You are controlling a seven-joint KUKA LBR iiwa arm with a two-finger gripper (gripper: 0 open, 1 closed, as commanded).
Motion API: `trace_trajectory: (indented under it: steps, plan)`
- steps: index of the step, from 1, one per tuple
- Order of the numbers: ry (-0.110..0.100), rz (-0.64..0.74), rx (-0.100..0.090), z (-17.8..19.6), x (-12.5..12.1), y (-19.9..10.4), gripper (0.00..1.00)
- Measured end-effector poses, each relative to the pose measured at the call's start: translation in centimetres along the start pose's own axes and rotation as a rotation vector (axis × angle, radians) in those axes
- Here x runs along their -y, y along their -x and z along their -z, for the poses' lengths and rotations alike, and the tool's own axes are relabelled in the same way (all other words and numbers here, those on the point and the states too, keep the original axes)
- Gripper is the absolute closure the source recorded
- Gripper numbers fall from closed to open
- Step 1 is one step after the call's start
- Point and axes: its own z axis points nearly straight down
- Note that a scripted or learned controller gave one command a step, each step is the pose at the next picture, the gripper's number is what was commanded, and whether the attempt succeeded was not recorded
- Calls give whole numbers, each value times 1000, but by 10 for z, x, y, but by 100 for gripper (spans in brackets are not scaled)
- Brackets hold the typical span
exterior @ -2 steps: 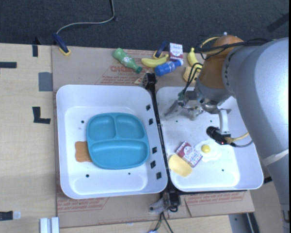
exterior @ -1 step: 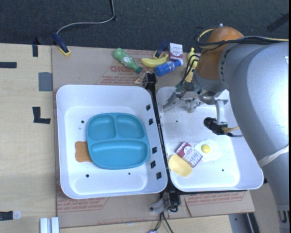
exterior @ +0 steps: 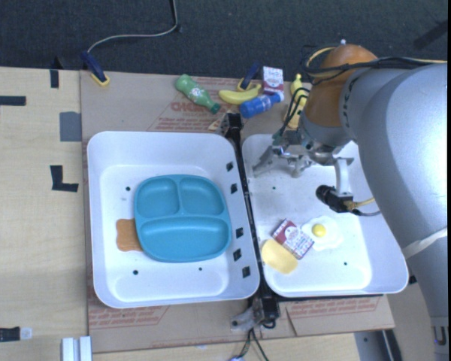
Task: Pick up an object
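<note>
My gripper point(exterior: 282, 159) hangs over the back part of the right bin point(exterior: 376, 277), its metal fingers spread apart with nothing between them. On the bin floor in front of it lie a small red and white carton point(exterior: 293, 238), a yellow block point(exterior: 279, 258) and a toy fried egg point(exterior: 320, 232). The left bin point(exterior: 105, 201) holds a blue divided plate point(exterior: 183, 217) with a tan piece point(exterior: 125, 235) sticking out from under its left edge.
Behind the bins, on the cardboard, lie a green bottle point(exterior: 196, 94), a banana point(exterior: 238, 95), a blue bottle point(exterior: 258, 104), a small carton point(exterior: 273, 77) and a yellow bottle point(exterior: 296, 105). The arm's grey body fills the right side above the right bin.
</note>
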Motion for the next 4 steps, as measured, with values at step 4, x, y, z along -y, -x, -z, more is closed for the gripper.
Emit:
trace_trajectory:
  steps: [4]
  plan:
    - [1, -1, 2, 1, 21, 1, 0]
